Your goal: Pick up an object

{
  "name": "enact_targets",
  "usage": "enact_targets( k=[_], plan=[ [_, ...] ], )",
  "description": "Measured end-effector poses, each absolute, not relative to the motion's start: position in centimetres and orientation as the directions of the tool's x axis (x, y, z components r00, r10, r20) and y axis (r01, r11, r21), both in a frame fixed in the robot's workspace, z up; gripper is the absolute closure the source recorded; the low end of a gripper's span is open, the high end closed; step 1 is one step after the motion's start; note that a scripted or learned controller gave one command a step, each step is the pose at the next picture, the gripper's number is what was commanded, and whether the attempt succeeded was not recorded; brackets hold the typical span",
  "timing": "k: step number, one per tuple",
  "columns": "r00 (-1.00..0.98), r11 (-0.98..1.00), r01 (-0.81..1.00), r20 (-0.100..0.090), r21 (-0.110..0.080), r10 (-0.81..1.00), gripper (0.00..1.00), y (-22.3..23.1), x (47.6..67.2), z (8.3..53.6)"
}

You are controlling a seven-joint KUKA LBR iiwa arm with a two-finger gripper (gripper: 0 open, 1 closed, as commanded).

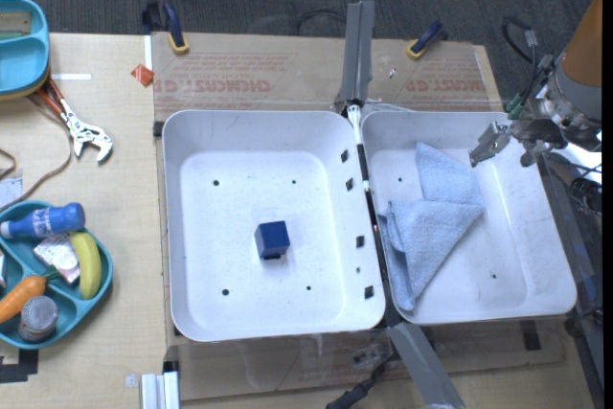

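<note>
A blue tray [59, 313] sat at the far left of the counter [115, 168], well to the left of the left bin [182, 235]. In it lay a blue bottle [40, 221], a yellow banana [87, 263], an orange carrot [19, 296] and a small grey can [36, 317]. Above that tray, a second blue tray [23, 45] sat at the back left corner. A silver wrench [79, 131] lay between the two trays, also well left of the left bin.

The left bin was white and shallow. A small blue block [273, 238] sat on its floor, near the middle and a bit toward the front. Nothing touched the block.

Behind the left bin, two clamps with yellow and blue grips [173, 28] held a brown board to the counter, one near each back corner. A grey bar [357, 53] stood at the back, where the two bins met.

Just to the right of the left bin was the right bin [522, 292], touching it along one side. A light blue cloth [436, 214] lay in it, crumpled and folded, on the side nearest the left bin.

The claw [506, 141] hung over the back right part of the right bin, far from the blue block and just to the right of the cloth. It held nothing, and its fingers looked spread a little apart. The grey arm [579, 81] with its orange band reached in behind it.
</note>
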State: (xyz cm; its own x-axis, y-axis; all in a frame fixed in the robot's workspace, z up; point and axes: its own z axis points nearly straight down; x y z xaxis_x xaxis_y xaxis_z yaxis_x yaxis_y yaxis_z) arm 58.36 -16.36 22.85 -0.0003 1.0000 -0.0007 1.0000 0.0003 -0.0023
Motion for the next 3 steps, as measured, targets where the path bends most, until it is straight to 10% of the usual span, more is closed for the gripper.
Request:
enact_targets(
  k=[2,3],
  plan=[
    [0.252,-0.252,0.968,-0.001,-0.004,0.968,0.00,-18.8,52.7,20.7],
    [0.400,-0.400,0.916,-0.003,-0.002,0.916,0.00,-17.5,50.7,27.1]
  ],
)
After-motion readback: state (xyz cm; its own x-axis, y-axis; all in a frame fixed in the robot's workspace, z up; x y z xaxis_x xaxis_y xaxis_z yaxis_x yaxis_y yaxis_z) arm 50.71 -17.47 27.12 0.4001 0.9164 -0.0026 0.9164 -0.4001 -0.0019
